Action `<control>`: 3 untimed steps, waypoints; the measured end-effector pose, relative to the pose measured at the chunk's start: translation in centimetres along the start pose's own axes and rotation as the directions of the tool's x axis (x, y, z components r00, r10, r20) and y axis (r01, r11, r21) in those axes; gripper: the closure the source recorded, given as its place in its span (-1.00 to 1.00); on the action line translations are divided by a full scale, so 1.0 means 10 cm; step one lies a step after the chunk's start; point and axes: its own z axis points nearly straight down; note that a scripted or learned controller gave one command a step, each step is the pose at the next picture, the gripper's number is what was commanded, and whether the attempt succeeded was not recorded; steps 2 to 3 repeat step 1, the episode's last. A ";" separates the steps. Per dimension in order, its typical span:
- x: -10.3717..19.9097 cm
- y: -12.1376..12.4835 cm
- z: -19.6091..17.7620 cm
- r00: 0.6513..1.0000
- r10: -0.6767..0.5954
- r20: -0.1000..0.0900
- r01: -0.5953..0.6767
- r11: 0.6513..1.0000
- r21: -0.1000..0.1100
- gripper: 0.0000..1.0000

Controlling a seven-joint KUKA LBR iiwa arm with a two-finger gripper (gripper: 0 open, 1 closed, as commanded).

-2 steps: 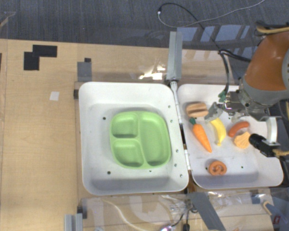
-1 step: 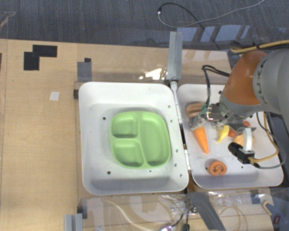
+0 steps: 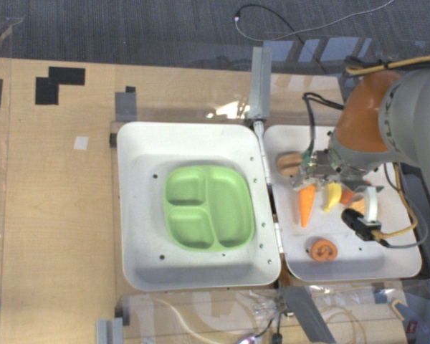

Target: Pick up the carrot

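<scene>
Donut (image 3: 323,249) at bin's 6 o'clock, unneeded. Carrot (image 3: 305,203) mid-bin, top under my tool (image 3: 313,172); tool state: can't tell. Approach looks aligned for grasp.

The bulky grey, smooth-shelled robot arm (image 3: 416,113) enters at three o'clock. Just above its wrist sits a broad, glossy orange band (image 3: 362,117), rounded like a dome. Thin black cables (image 3: 312,120) loop along the band's nine o'clock side toward the small metallic two-finger gripper (image 3: 314,169). A white bracket with a black block (image 3: 362,221) hangs at five o'clock.
</scene>
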 end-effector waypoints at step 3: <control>0.18 0.82 -0.95 0.988 -0.156 0.001 0.156 0.988 0.001 1.00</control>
